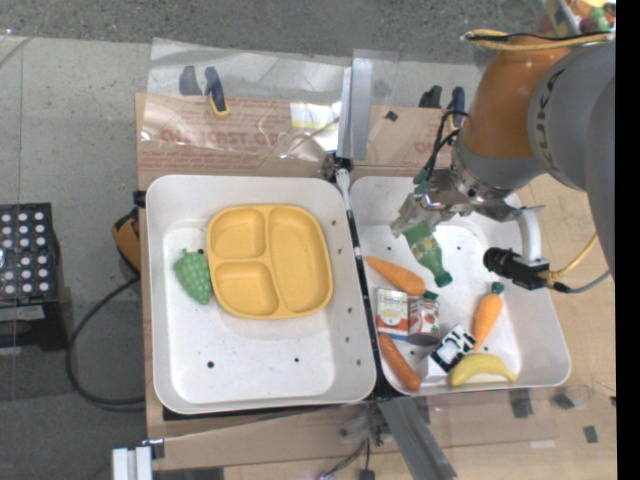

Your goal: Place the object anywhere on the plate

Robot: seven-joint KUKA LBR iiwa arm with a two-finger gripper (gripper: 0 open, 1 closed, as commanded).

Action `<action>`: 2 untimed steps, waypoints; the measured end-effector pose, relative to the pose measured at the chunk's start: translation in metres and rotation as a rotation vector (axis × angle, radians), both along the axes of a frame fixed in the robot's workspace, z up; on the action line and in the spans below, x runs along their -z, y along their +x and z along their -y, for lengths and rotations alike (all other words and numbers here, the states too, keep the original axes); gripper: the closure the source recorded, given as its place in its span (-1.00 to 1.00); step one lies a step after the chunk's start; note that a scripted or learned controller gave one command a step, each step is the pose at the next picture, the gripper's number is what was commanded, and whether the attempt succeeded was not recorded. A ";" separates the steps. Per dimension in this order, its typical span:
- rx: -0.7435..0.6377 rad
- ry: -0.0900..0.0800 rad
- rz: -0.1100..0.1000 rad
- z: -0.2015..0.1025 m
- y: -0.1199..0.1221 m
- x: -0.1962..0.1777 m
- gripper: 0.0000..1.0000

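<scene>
The desk [250, 133] is seen carrying two white bins side by side. In the left bin [250, 368] a yellow divided plate [270, 260] is set towards twelve o'clock, with a green bumpy toy [194, 275] touching its nine o'clock edge. The right bin [540, 343] is entered by the arm [540, 98] from one o'clock. The gripper [418, 218] is placed over a green bottle [428, 251], whose long axis runs from eleven to five o'clock, cap end towards five. Whether the jaws are closed on it cannot be told. Below lie two carrots [398, 275] [487, 316], a small carton [393, 311], and a banana [482, 370] at six o'clock.
</scene>
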State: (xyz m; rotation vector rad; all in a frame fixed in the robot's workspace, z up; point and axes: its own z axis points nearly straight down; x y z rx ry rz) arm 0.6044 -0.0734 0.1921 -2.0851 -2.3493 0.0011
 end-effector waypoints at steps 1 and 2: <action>-0.037 0.000 0.000 -0.112 -0.005 0.000 1.00; -0.037 0.000 -0.001 -0.111 -0.005 0.000 -1.00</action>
